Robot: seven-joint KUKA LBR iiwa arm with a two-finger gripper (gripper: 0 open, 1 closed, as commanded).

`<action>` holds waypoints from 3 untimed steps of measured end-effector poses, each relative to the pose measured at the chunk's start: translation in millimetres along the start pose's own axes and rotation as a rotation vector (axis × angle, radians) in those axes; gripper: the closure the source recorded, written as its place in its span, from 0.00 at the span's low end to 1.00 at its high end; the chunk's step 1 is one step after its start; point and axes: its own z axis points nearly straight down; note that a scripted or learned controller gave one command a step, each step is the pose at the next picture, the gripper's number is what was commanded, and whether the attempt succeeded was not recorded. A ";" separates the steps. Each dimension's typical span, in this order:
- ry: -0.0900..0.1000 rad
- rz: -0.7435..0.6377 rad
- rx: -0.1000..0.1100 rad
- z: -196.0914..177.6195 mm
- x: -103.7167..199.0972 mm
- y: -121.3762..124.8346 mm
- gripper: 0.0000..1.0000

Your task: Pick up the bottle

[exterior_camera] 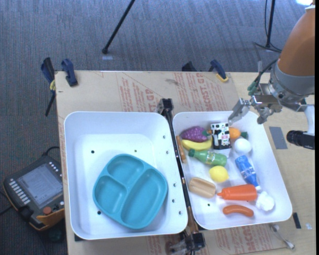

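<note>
"Where was the bottle?"

"In the right bin [279,166], lying flat. The blue bottle [246,170] sat between the lemon [218,173] and the white ball [242,145]."

"And your fingers [252,109]?"

"Open and empty, above the bin's back edge. I needed to come down straight over its middle."

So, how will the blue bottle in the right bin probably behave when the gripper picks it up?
The blue bottle lies on its side, round-bodied, so it may roll if nudged. It looks like smooth plastic, probably light and somewhat slippery. The orange bottle and white egg lie close, so they may shift.
</note>
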 end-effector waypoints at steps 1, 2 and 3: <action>0.000 0.072 -0.001 153.9 -37.6 -20.1 0.00; 0.003 0.076 0.002 144.8 -37.5 -20.4 1.00; 0.000 -0.059 -0.002 36.3 -24.3 -76.2 1.00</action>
